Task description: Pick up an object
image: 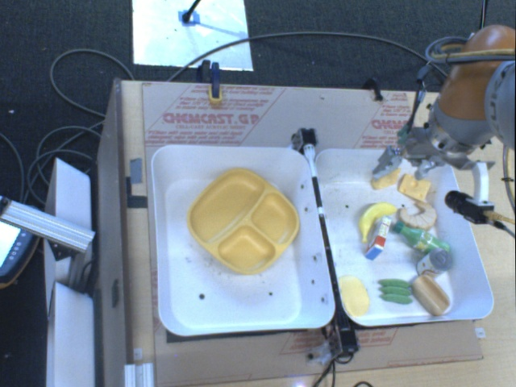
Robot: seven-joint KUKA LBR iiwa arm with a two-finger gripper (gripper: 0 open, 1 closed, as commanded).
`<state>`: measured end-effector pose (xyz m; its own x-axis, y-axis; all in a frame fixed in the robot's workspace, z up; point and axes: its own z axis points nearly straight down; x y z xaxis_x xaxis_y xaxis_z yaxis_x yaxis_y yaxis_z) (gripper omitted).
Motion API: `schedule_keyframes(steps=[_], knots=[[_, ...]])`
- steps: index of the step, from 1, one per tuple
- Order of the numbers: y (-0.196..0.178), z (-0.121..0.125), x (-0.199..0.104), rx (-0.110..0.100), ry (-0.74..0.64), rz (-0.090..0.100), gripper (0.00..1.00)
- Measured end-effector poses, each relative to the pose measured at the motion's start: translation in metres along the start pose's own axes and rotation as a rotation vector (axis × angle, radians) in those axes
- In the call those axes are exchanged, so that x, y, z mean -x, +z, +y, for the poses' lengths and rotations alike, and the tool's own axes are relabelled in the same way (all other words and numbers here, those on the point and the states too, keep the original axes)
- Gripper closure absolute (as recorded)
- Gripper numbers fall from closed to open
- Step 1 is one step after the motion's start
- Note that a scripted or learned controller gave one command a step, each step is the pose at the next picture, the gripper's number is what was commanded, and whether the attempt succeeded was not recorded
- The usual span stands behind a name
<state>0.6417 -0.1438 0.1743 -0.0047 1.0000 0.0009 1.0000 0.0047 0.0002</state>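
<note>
My gripper (405,161) hangs over the far end of the right bin (476,285), its two fingers spread apart with nothing between them that I can make out, one tip near a small yellow piece (385,180) and the other near the cheese wedge (415,188). I take the wedge as my landmark and my likeliest target: it lies just beneath my hand, with the banana (374,218) nearer the camera and to its left, and the green bottle (419,237) nearer still. The wedge looks like light, hard toy plastic, probably smooth enough to slip, so I judge I should close across its flat sides, low down. The yellow plate (243,219) sits in the left bin (173,297), well apart.
</note>
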Motion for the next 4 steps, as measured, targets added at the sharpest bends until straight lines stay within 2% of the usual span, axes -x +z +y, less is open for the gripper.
schedule_keyframes(steps=[1,2,3,4], knots=[[0.090,-0.040,-0.037,0.000,0.001,-0.001,0.00],[0.090,-0.066,-0.048,0.000,0.004,-0.001,0.00],[0.079,-0.066,-0.048,0.003,0.003,-0.001,1.00],[-0.011,-0.058,-0.138,0.003,0.001,0.000,1.00]])
